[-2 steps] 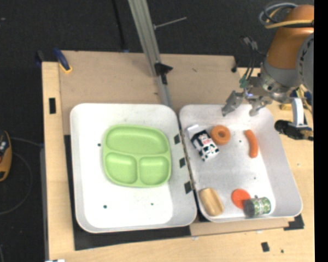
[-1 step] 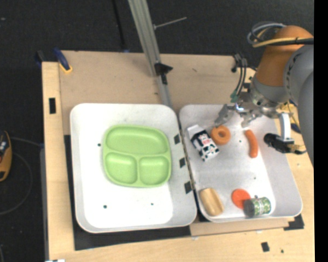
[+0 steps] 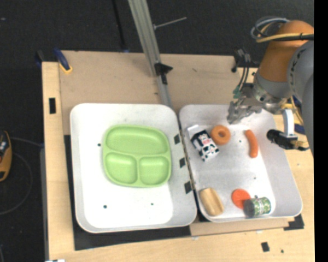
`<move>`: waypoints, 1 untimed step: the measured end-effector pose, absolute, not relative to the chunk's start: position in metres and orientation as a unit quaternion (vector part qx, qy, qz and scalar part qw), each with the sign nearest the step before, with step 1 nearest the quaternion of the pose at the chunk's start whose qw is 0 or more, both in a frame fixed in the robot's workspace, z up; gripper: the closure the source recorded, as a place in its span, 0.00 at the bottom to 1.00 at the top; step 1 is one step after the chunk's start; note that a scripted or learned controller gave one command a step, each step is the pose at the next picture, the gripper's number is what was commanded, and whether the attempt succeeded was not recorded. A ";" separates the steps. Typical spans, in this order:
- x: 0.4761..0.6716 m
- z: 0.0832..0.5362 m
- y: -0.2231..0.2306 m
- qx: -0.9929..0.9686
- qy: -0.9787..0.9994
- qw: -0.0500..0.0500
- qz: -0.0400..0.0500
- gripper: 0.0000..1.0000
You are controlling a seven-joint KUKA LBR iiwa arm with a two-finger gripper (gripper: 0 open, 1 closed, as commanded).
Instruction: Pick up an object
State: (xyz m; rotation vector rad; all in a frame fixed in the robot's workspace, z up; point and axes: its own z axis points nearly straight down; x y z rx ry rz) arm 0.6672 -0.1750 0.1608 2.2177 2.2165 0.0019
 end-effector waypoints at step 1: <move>0.669 0.209 -0.183 0.708 0.707 0.003 0.002 1.00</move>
